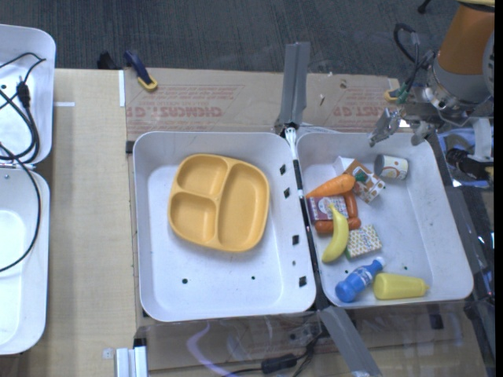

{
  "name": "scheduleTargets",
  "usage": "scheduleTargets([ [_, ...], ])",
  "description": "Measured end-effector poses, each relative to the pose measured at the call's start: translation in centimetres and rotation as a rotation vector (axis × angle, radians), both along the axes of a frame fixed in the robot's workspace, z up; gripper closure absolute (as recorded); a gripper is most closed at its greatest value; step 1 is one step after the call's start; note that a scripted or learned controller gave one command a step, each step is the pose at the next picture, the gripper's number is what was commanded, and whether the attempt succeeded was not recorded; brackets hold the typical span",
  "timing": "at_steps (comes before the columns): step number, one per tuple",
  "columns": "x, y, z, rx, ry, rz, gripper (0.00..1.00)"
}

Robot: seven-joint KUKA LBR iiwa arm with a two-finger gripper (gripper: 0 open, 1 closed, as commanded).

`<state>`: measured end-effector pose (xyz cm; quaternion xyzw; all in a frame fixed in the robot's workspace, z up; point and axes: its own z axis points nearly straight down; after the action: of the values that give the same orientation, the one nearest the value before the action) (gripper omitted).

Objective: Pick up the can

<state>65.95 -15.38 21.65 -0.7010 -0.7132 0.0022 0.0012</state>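
The can [391, 166] is seen lying on its side near the far edge of the right bin [448, 234], beside a carrot [332, 185]. The gripper [401, 129] is held above the bin's far rim, apart from the can, fingers spread with nothing between them.

The light is bright and even from above, and shadows are soft and short. The white bins [157, 289] look slightly overexposed. Focus is mostly sharp, softer near the corners.
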Motion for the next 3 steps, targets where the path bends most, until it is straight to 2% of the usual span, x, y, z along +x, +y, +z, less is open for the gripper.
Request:
scheduleTargets([
  [1,0.0,-2.0,-9.9,0.000,-0.004,-0.030,0.00],
  [2,-7.1,-5.4,-11.5,0.010,0.001,-0.253,0.00],
  [3,-11.9,-4.8,-12.6,0.012,-0.001,-0.414,0.00],
])
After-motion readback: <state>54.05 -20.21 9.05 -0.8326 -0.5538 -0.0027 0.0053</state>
